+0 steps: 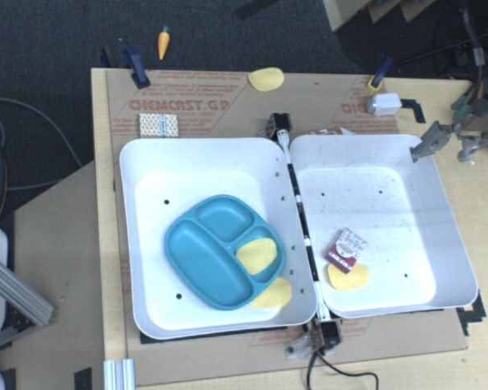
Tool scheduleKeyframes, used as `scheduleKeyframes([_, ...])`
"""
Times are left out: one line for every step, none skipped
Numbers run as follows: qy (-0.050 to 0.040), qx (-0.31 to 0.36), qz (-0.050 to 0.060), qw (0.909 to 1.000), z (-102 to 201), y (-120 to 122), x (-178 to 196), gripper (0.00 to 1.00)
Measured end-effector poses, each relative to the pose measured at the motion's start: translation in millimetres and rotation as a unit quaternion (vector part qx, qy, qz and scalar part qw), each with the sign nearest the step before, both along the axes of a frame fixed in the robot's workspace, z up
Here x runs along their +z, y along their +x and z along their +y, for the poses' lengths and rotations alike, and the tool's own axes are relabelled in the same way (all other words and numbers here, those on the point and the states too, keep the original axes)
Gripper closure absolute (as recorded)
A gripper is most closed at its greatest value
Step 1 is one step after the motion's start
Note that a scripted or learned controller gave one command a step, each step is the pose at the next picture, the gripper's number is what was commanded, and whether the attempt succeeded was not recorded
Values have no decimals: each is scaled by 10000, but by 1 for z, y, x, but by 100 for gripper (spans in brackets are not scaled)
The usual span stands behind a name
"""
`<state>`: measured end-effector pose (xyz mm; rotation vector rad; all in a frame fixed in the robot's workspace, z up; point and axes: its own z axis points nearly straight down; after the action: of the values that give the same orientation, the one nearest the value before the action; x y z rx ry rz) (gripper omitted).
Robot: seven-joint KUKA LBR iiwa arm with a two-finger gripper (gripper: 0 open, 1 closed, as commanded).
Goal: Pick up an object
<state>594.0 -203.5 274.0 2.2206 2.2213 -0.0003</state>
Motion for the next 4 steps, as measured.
scheduleKeyframes([6, -2, 10, 10000, 27, -57, -78, 0])
scheduleKeyframes([13, 6, 19, 10000, 111, -99, -164, 0])
scheduleKeyframes([13, -3, 14, 10000, 109, -115, -190, 0])
scheduleKeyframes([-2, -2, -5, 10000, 64, -32, -189, 0])
